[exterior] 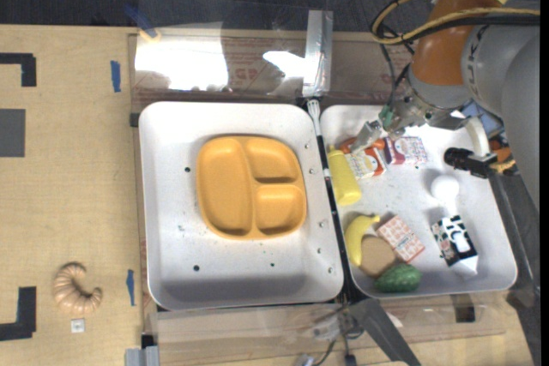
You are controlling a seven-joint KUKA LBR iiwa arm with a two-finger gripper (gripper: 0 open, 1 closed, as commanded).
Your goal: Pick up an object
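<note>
Camera view: tool (383,126), grip state unclear, hangs over a red-and-white packet (388,155) in the right bin (502,236).

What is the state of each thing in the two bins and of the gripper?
orange tray: flat, upright, in left bin.
gripper: low over right bin, above the white packet.
yellow block: lying by divider.
green object: at near edge.
</note>
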